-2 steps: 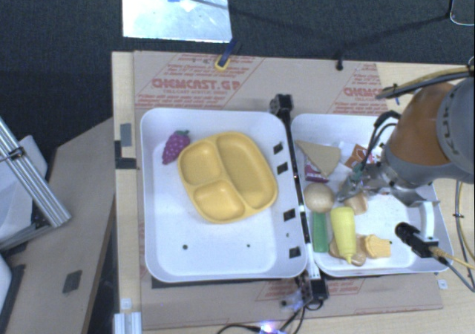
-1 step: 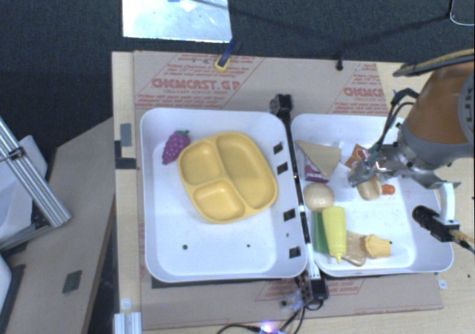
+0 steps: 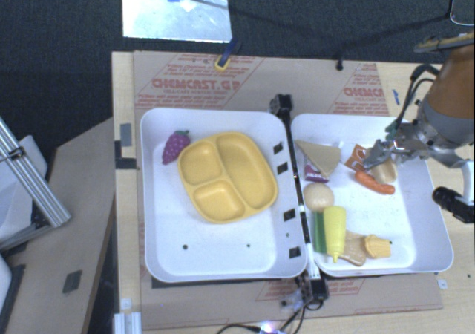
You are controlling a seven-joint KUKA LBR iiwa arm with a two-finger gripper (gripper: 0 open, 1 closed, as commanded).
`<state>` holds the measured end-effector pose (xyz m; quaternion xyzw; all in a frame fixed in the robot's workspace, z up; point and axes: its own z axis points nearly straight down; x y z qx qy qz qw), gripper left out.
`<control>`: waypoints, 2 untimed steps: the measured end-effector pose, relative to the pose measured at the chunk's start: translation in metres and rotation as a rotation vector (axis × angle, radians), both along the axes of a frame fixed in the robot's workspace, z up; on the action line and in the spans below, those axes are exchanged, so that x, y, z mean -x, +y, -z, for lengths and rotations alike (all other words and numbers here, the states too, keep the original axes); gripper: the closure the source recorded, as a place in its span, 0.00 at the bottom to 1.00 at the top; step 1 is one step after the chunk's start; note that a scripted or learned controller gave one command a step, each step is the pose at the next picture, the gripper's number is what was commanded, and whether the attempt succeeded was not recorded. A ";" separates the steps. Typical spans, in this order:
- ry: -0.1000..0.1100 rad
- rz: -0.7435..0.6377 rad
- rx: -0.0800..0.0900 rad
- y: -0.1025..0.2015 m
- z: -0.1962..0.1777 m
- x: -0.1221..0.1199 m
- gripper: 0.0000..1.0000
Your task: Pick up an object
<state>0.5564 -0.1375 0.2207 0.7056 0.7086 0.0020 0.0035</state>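
Over the right bin's (image 3: 438,251) upper right part, the gripper (image 3: 380,156) hung low from the grey arm (image 3: 445,113), w/ the orange band above the wrist. Couldn't tell from where I stood whether it was apart, together, or clamped on anything; metal parts blurred into the toys below. Right under it sat a tan piece (image 3: 384,172), and at approx 6 o'clock from that, touching it, an orange carrot (image 3: 375,184) lying slantwise. At 9 o'clock of the gripper, an orange-brown scrap (image 3: 358,156), then a tan wedge (image 3: 320,154) w/ a purple bit (image 3: 315,174) under its lower edge. Further toward 7 o'clock: a pale round item (image 3: 318,196), then a yellow bottle (image 3: 335,230) beside a green stick (image 3: 319,231), and a bread-like piece w/ a yellow chunk (image 3: 376,247) at the bin's bottom. The left bin (image 3: 159,251) held a yellow divided plate (image 3: 226,175), w/ purple grapes (image 3: 175,146) at its 10 o'clock, just beside the rim.
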 end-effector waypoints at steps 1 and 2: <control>0.005 0.000 -0.002 0.000 -0.004 -0.001 1.00; 0.008 -0.003 -0.003 0.056 0.005 0.011 1.00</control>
